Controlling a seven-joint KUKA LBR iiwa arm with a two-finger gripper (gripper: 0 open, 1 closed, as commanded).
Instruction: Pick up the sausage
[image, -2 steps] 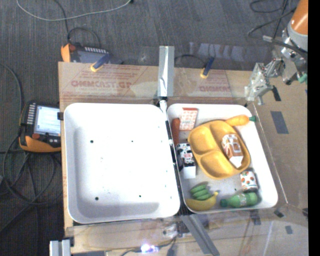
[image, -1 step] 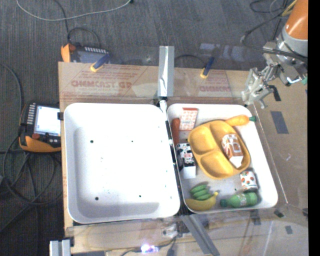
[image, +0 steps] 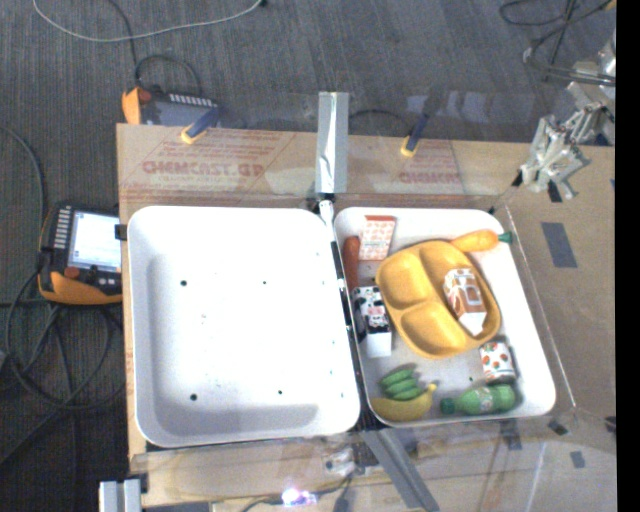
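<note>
The sausage (image: 352, 261) is a short reddish-brown stick. It lies along the left wall of the right bin (image: 530, 300), near its back corner, just left of a red-and-white packet (image: 377, 238). My gripper (image: 550, 180) hangs well outside the bin, above the bench's far right corner. It is far from the sausage, and its fingers are spread open with nothing between them.
The right bin also holds a yellow divided plate (image: 430, 310) with a small carton (image: 468, 295) on it, a black-and-white carton (image: 373, 315), a banana (image: 405, 406), a green bottle (image: 480, 400) and a small can (image: 497, 360). The left bin (image: 240, 320) sits beside it.
</note>
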